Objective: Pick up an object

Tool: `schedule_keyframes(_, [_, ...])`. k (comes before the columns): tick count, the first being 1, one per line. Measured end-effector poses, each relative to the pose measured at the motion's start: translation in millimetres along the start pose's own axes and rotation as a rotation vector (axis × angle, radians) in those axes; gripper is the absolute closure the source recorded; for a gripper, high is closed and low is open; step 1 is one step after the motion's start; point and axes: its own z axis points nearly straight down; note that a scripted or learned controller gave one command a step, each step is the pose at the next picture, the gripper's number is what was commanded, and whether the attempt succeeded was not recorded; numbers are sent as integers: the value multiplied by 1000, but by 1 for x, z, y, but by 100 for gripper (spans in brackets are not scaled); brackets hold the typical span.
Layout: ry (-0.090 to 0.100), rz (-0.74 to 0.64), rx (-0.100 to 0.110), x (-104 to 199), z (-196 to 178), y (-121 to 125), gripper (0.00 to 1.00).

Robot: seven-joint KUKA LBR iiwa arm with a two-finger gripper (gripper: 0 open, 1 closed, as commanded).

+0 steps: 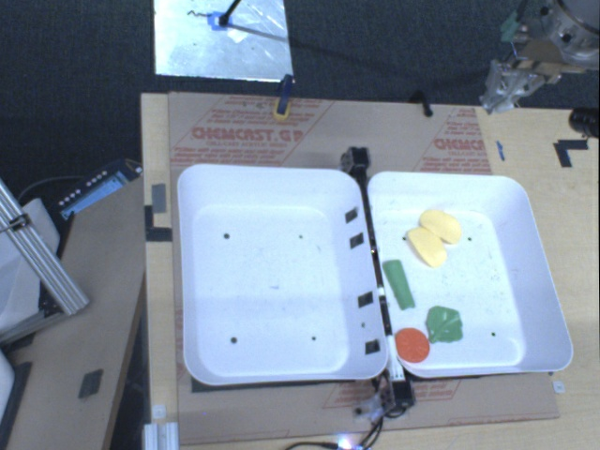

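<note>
The right bin [525, 251] holds two yellow pieces [433, 236] lying together near its middle, a green bar [397, 283] by the left wall, a green leafy piece [444, 324] and an orange-red round piece [412, 344] near the front left corner. My gripper [503, 87] hangs high at the top right, above the bench behind the right bin and well away from every object. Nothing shows between its fingers.
The left bin [197, 251] lies beside the right one, joined by a black clip strip [367, 251]. A silver sheet [221, 24] and a yellow clip [281, 109] lie behind the bins. A metal frame [37, 261] stands at the far left.
</note>
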Motion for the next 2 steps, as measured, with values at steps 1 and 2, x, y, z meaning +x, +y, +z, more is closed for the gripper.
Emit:
schedule_keyframes(1, [0, 0, 0, -8, 0, 0, 100])
schedule_keyframes(2, [0, -1, 2, -9, 18, 0, 100])
